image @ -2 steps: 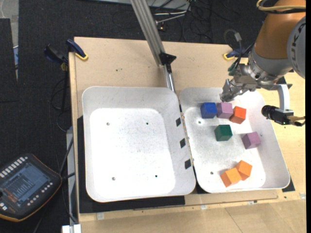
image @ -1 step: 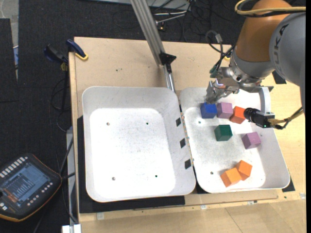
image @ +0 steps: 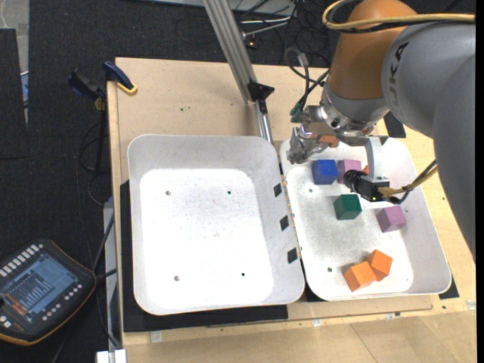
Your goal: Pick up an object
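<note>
My gripper (image: 301, 148) hangs over the far left corner of the right bin (image: 423, 278), under the grey arm with its orange band. Just right of the gripper a blue cube (image: 324, 172) lies on the bin floor, apart from it. A small pink block (image: 352, 166) sits beside the blue cube. Nearer the front are a green cube (image: 348, 206) and a purple cube (image: 392, 218). Two orange blocks (image: 367, 271) lie touching each other near the bin's front edge.
The left bin (image: 151, 165) stands beside the right one, the two rims meeting in the middle. A slanted metal pole (image: 234, 51) runs down to the bins' far edge. A teach pendant (image: 38, 286) lies off the bench at the lower left.
</note>
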You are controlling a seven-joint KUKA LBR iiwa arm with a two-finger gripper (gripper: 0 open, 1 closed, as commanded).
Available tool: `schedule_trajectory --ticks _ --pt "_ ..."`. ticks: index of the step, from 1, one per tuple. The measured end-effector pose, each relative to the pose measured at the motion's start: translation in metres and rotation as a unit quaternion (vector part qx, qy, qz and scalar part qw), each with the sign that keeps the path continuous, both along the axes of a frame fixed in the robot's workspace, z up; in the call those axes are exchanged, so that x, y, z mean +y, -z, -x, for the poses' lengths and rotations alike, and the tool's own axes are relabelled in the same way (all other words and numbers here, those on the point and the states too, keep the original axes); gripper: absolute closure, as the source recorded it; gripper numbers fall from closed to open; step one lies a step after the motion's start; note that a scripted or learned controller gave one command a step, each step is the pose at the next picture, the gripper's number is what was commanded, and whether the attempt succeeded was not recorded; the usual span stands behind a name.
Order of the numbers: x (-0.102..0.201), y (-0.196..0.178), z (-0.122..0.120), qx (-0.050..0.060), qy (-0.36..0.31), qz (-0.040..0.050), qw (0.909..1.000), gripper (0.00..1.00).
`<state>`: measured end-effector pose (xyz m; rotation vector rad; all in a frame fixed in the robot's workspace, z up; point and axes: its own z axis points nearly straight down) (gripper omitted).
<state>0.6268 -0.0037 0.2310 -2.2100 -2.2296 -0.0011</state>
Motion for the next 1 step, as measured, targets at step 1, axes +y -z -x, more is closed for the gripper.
schedule_trajectory --ticks 1 --pt "0.0591 -0.0064 -0.0009 -0.001 0.0 0.0002 1.0 1.0"
